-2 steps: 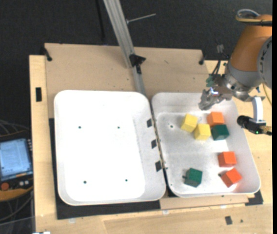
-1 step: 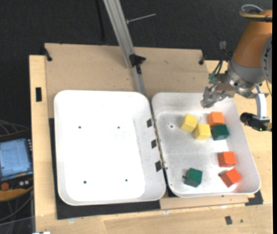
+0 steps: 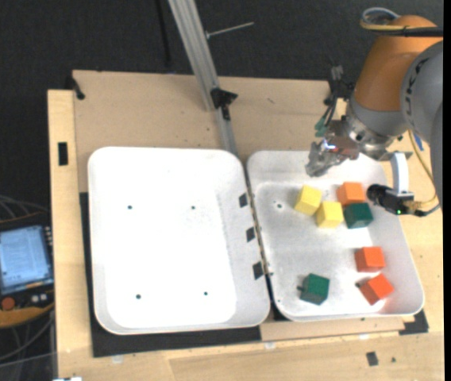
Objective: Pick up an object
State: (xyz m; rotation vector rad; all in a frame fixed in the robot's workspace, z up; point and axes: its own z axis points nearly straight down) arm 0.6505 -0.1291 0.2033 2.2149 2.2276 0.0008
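A tan wooden bench is seen with two shallow white bins laid side by side on it: the left bin and the right bin, edges touching.

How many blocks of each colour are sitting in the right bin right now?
Yellow blocks: 2
Orange blocks: 3
Green blocks: 2
Total: 7, all in the right bin

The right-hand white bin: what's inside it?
Inside the right bin lie seven blocks: two yellow, two green, three orange. The gripper covers part of its far edge.
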